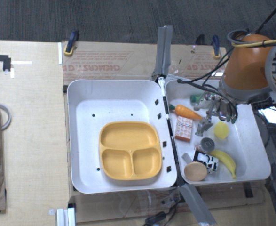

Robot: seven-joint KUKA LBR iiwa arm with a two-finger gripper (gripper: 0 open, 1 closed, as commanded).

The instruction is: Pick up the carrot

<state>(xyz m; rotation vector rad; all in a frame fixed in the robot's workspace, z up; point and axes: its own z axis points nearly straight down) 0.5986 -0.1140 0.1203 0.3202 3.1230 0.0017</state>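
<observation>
The carrot [187, 112], orange with a green stub at its left end, lies in the right bin [255, 173] near the bin's upper left. My gripper [207, 122] hangs over the same bin, just right of the carrot's tip and slightly nearer the front. Nothing shows held in it. The grey arm with its orange band [247, 65] comes in from the upper right and hides part of the bin's far right side.
Around the gripper lie a red-and-white box [184, 128], a lemon [221, 131], a banana [225, 161], a black-and-white toy [207, 160], a tan round piece [195, 172] and a green item [195, 99]. The left bin [81, 126] holds a yellow divided plate [110, 140].
</observation>
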